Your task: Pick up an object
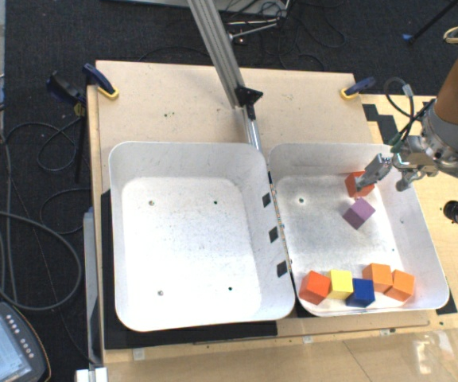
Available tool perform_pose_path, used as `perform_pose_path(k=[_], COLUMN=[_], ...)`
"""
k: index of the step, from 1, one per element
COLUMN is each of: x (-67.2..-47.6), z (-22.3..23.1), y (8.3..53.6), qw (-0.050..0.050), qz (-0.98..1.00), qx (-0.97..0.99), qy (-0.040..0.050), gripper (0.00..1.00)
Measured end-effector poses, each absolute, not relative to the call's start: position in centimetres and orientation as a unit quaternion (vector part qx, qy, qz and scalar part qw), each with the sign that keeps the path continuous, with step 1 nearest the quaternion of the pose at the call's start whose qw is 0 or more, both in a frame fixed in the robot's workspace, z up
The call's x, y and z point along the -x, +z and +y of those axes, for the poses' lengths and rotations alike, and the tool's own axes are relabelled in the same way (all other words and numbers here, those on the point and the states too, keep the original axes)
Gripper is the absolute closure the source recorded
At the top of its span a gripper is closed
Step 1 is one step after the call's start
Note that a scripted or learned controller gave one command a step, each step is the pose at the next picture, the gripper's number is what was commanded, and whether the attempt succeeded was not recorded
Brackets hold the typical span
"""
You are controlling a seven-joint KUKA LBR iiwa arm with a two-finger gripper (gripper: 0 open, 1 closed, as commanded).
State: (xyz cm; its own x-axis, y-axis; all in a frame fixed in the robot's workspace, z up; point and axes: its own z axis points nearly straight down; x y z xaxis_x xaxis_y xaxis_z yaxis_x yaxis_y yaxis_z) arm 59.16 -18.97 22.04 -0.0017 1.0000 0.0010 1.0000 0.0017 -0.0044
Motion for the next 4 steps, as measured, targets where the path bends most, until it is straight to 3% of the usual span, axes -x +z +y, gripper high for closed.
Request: perform_pose_path(k=[1, 2, 3, 4], x=[-59.3, -59.7, -58.9, -58.9], z=[-19.0, -18.2, -18.6, -18.5], y=[22.3, 17.5, 12.9, 11.5], qw=[0.0, 0.002, -0.002, -0.001], qz=[-0.708, -0.708, -0.707, -0.707], qx=[0.706, 0.706, 0.708, 0.707], qy=[0.0002, 0.0013, 0.0003, -0.0003], gripper=[0.0, 0.0, 0.0, 0.0])
